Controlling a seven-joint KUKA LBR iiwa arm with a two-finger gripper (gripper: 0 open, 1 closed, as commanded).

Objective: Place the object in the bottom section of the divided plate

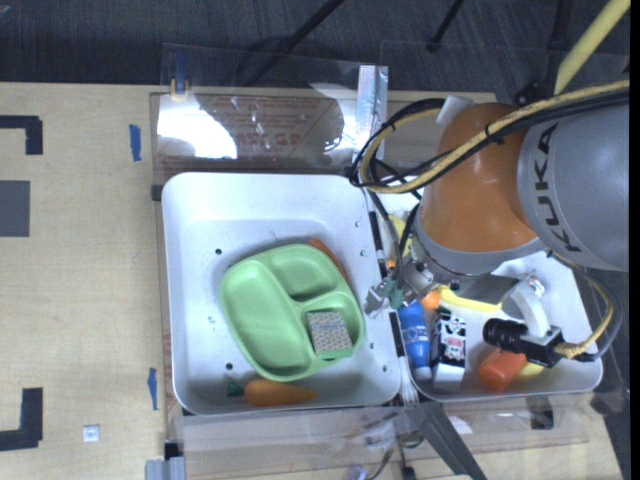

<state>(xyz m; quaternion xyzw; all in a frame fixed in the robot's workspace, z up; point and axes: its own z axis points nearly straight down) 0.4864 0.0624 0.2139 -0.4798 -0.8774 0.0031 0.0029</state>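
Gripper (400, 290) over bin divider, finger state indiscernible — pick step apparently pending. Next move: secure object, carry to green divided plate (262, 313), bottom section.

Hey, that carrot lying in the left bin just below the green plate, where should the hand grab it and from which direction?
Probably at the middle of the carrot's orange body, coming straight down from above. It lies flat and lengthwise along the left bin's near wall, green top pointing left, so fingers should close across its narrow width. The divided plate sits close behind it, leaving little room there.
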